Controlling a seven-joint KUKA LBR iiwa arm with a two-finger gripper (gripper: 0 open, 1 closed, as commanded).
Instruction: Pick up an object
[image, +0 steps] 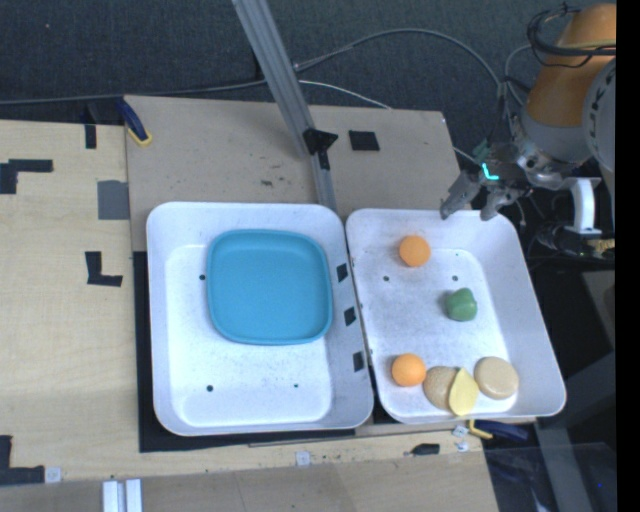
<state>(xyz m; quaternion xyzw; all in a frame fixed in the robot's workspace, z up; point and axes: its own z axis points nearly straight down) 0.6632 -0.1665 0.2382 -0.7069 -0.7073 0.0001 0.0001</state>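
Note:
The right bin (520, 290) holds several small objects. An orange ball (414, 250) lies near its far edge, a green piece (461, 304) sits mid-bin, and a second orange ball (407, 370) rests near the front beside two tan round pieces (497, 377) and a yellow piece (463, 394). My gripper (470, 203) hangs over the bin's far right corner, up and to the right of the first orange ball. Its two dark fingers stand apart with nothing between them.
The left bin (170, 300) carries a blue square plate (269, 286). A grey metal post (290, 100) slants up from between the bins. Cables run across the dark floor behind the bench, near the arm (565, 90).

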